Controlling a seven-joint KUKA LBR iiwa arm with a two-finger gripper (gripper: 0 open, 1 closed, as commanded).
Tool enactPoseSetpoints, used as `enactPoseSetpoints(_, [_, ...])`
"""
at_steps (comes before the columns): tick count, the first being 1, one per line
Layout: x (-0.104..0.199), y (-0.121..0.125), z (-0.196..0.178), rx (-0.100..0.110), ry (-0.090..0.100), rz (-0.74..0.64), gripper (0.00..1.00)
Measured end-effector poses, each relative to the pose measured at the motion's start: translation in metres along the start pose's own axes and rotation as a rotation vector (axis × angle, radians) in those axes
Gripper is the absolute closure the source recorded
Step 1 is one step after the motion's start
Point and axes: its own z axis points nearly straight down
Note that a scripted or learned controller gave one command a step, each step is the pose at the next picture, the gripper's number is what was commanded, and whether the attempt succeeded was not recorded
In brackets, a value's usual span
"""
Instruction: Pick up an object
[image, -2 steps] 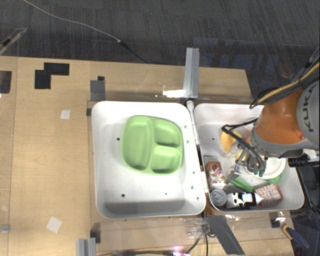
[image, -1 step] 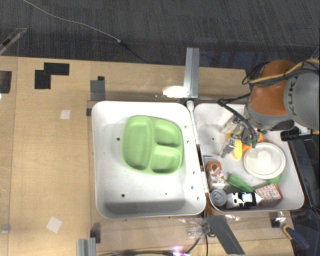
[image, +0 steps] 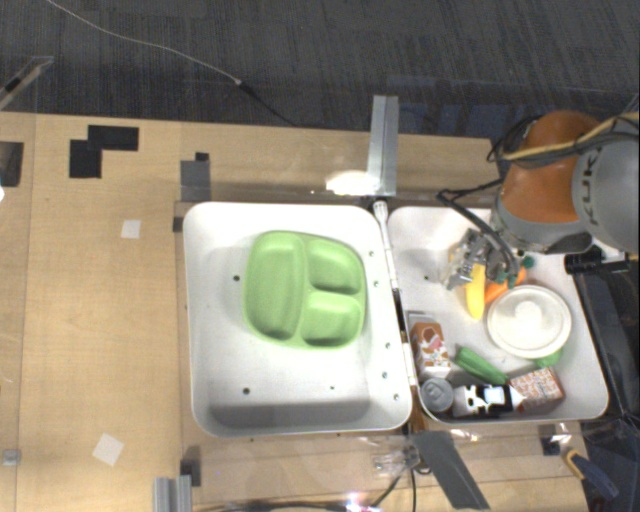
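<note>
My gripper hangs low over the back of the right bin, just left of a yellow and orange toy. Its metal fingers point down toward the bin floor, touching or nearly touching the yellow piece. A round white lid or bowl lies to the right of it. Toward the bin's front lie a small brown carton, a green marker-like stick, a grey can, a black and white toy and a red printed packet.
The left bin holds a green divided tray. A metal post stands behind the seam between the bins. The arm's grey and orange body looms over the right bin's back corner.
</note>
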Motion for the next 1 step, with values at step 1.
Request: enactPoseSetpoints(1, [0.1102,0.0384,-0.0875,0.001,0.025,0.015,1.00])
